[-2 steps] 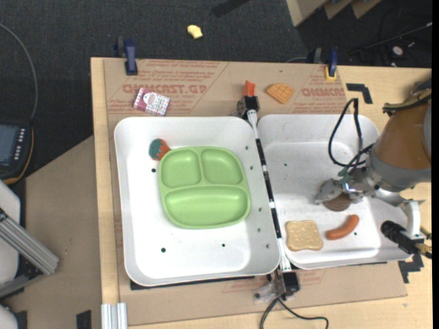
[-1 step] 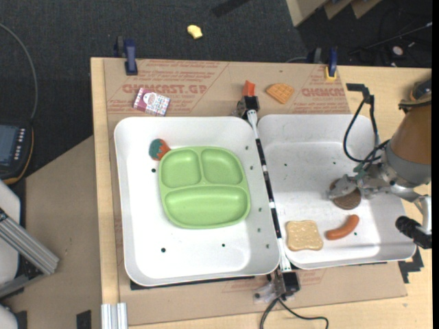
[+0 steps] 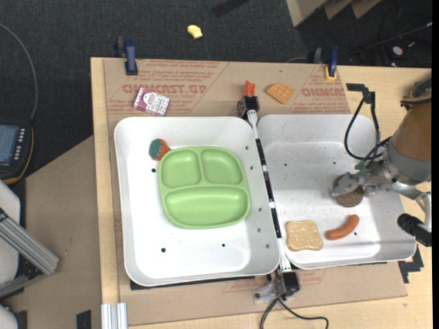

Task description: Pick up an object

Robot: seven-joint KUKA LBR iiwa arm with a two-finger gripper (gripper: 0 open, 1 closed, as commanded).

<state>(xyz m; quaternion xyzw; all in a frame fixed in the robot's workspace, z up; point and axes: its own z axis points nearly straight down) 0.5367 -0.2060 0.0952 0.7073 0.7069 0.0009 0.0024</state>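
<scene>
The robot arm (image 3: 411, 146) comes in from the right and reaches down into the right bin (image 3: 309, 132). Its gripper (image 3: 351, 187) sits low over a round brown thing (image 3: 348, 197), maybe a cookie, near the right side of that bin. I cannot tell if the gripper is holding the brown thing or just touching it. Close to the front of the same bin lies a slice of toast (image 3: 304, 236), and just beside it a little sausage (image 3: 341, 227). The left bin (image 3: 137, 238) has a green plate (image 3: 204, 186) with three parts in it, and a small red and green toy (image 3: 159, 149) rests by the plate's back left corner. On the bench behind the bins there is a waffle (image 3: 279, 92) and a small pink packet (image 3: 151, 101)
</scene>
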